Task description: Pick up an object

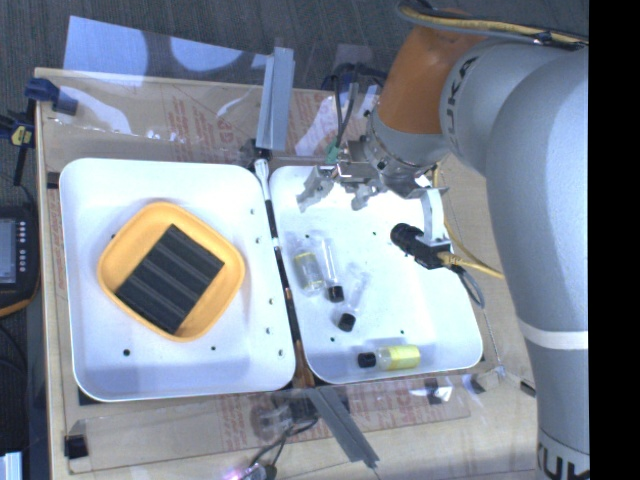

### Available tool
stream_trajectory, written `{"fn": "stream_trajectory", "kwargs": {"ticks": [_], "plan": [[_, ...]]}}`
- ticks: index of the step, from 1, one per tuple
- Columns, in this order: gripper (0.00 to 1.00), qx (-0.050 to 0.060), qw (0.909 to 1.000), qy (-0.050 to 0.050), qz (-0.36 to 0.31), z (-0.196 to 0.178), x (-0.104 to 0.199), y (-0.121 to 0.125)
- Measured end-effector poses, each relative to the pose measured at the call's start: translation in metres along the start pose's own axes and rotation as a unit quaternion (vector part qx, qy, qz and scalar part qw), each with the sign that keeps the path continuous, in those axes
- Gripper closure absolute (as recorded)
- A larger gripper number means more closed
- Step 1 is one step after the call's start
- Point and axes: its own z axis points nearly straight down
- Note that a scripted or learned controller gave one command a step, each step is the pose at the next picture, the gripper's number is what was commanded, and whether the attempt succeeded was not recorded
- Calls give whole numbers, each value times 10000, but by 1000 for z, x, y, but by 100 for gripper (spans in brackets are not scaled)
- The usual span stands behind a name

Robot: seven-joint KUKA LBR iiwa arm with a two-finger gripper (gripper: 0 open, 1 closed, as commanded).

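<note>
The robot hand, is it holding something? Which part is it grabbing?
Nothing is held. The gripper hangs over the top of the right bin with its fingers spread apart and nothing between them.

Pale wooden bench (150,128) on dark grey carpeted floor (200,8).

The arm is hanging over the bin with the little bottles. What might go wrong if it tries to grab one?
The gripper hovers near the right bin's back edge, away from the items. The clear bottle lies close to the wall between the bins, so a finger might strike that wall. The yellow bottle and the small black cap are little and lie flat, so they could slip or get nudged aside.
</note>
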Motion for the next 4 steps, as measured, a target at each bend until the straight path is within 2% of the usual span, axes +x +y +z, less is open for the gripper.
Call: {"fn": "stream_trajectory", "kwargs": {"ticks": [1, 2, 3, 4], "plan": [[0, -16, 9981, -6, -623, 65, 5, -50], [0, -39, 9933, -14, -1156, 105, -18, -81], [100, -54, 9929, -26, -1186, 94, -19, -79], [100, -41, 9737, -22, -2279, 101, -66, -75]]}}
